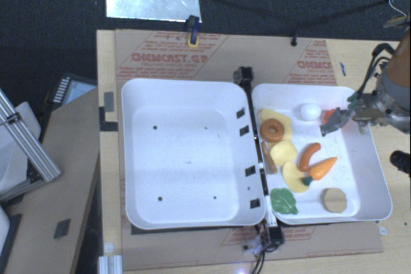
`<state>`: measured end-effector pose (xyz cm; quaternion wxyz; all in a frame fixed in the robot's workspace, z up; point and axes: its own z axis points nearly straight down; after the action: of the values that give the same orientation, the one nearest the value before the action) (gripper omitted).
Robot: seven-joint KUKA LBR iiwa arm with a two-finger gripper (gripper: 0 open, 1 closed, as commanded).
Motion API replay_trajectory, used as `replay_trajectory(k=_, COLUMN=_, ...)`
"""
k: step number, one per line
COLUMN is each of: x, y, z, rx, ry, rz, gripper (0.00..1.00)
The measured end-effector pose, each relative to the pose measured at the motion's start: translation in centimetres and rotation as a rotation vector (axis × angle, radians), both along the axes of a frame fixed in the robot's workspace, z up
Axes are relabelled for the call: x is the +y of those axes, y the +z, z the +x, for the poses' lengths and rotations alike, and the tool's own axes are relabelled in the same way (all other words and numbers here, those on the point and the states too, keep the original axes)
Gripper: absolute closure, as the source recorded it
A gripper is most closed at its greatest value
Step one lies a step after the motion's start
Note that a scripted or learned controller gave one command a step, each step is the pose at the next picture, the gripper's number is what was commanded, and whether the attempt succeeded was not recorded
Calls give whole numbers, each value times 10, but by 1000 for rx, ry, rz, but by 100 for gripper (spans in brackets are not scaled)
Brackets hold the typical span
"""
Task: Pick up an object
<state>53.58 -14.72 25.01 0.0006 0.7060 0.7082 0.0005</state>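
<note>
The task names no particular object, so any item in the right bin (pixel 376 170) may be taken; all are gathered there, while the left bin (pixel 138 138) lies alongside. The gripper (pixel 335 121) is seen above the right bin's far right part, just beside a small red piece (pixel 329 114) and near the white egg (pixel 310 111). Whether its jaws are spread or pressed together cannot be told, as the tip is dark and blurred.

The items are judged to be light, stiff plastic toys with smooth, slippery skins. The sausage (pixel 309 153) and carrot (pixel 322 167) are best pinched across their narrow middles; the egg is likely to roll. The doughnut (pixel 273 129) could be taken by its ring wall. The green leaf (pixel 283 201) lies flat and offers little to hold.

The yellow pieces (pixel 283 152) overlap and are hard to separate, and the red piece is partly hidden.
</note>
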Motion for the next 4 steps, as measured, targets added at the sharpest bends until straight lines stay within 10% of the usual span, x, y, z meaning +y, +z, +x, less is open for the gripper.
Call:
replay_trajectory(k=2, x=52, y=-169, z=-23, rx=5, ry=-3, rz=2, gripper=0)
replay_trajectory(k=3, x=51, y=-155, z=-20, rx=-2, ry=0, rz=0, gripper=100)
replay_trajectory(k=4, x=51, y=-156, z=-20, rx=-2, ry=0, rz=0, gripper=0)
